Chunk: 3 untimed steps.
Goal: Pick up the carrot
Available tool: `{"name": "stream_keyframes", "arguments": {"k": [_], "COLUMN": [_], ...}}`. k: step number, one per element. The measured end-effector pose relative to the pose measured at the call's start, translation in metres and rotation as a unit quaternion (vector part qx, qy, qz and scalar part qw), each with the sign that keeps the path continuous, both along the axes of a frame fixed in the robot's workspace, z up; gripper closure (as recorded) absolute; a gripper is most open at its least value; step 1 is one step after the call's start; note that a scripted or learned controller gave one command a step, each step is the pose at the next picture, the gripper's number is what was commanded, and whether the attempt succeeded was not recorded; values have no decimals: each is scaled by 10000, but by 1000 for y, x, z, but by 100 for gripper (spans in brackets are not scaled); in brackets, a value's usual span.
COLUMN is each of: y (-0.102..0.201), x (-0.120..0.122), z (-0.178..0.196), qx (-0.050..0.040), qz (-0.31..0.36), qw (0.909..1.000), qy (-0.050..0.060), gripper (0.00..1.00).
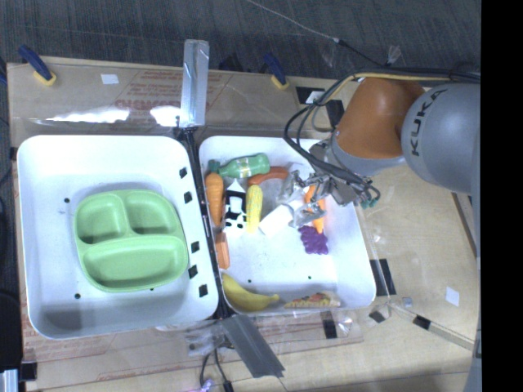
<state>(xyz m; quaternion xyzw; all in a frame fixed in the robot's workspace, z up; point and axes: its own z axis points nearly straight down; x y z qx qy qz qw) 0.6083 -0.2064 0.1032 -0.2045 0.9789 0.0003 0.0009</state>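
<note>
The bench holds 2 shallow white bins side by side. The left bin (41,219) carries a green divided plate (129,239) with 3 compartments, lying flat near its middle.

The right bin (347,272) holds the clutter. The carrot (214,196) lies along the bin's left wall, orange, its length running from the far side toward the near side, with its thick end toward the top of the view. Just right of it sits a green bottle (244,167) lying on its side near the far wall, and below that a yellow corn cob (255,206) lies roughly parallel to the carrot, with a black-and-white patterned item between them. A banana (248,297) lies in the near left corner of the bin, curved along the near wall. A purple bunch of grapes (314,239) rests toward the bin's right side.

The arm reaches in from the right, its orange band and grey body hanging over the bin's far right corner. The gripper (309,201) sits low over the middle right of the bin, just above the grapes and well apart from the carrot. Cables, metal parts and a small orange piece crowd the tool end, so whether it is open, closed or gripping anything cannot be told.
</note>
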Motion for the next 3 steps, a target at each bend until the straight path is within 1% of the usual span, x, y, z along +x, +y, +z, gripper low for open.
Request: {"name": "stream_keyframes", "arguments": {"k": [1,2,3], "y": [-3,-3,-4], "x": [-10,-12,-11], "z": [140,133,14], "qx": [-38,-12,-50], "qz": [77,76,1007], "qw": [9999,10000,9949], "qy": [-71,-11,-74], "gripper": [100,0,0]}}
